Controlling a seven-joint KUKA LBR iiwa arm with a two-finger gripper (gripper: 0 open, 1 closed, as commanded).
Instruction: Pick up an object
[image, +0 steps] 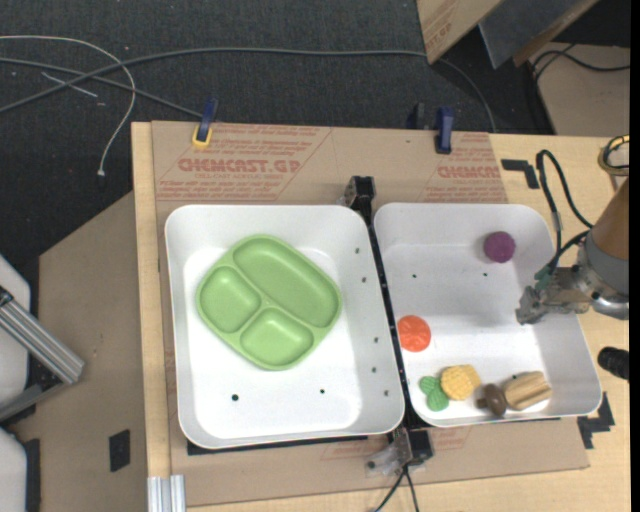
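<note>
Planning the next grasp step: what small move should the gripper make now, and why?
Probably shift toward the purple ball. The gripper hangs over the right bin beside it, and the ball sits apart from the other items, so it looks the easiest pick.

A green divided plate (267, 300) lies in a white bin (190, 240); nearby are a purple ball (499, 246), an orange ball (414, 333) and yellow corn (460, 381).

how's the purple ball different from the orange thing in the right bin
The purple ball lies near the right bin's far edge; the orange thing sits against its left wall. The purple ball looks a little smaller and darker, the orange thing brighter. Both are small, roundish, and lie loose, apart from the gripper.
</note>
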